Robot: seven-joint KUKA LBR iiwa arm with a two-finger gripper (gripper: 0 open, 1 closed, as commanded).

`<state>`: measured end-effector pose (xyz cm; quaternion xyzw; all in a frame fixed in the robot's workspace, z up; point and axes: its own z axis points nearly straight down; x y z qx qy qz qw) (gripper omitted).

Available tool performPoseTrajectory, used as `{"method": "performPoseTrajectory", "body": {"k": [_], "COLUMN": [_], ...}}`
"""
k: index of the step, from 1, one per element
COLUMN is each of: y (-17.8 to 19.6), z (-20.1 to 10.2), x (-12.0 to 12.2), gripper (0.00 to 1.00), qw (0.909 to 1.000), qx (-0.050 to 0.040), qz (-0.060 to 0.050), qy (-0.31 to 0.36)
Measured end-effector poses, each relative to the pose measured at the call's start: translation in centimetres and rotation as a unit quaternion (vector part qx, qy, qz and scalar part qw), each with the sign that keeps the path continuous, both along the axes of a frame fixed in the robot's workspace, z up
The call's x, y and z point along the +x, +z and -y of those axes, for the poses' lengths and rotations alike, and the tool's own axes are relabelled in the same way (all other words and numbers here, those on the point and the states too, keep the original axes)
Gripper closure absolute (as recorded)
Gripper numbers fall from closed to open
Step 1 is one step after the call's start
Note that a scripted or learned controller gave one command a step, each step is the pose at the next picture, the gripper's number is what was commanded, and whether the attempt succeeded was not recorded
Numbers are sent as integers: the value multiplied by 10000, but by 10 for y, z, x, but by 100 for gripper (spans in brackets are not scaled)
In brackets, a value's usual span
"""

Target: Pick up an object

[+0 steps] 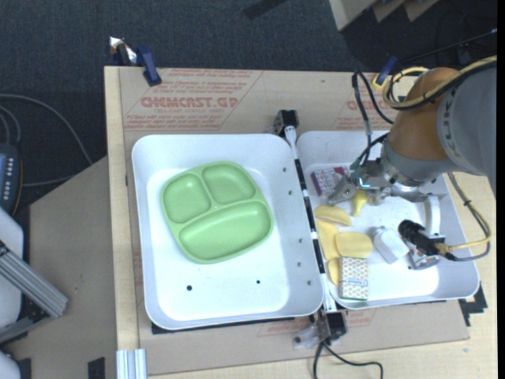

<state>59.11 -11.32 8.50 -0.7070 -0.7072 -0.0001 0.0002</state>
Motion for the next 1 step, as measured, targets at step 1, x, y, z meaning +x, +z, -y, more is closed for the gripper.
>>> {"method": "performPoseTrajectory", "body": {"k": [1], "y": [10], "z": [0], "x": [0], "gripper": [100], "qw": [10000], "qx": [0], "qz": [7], "qy": [-6]}}
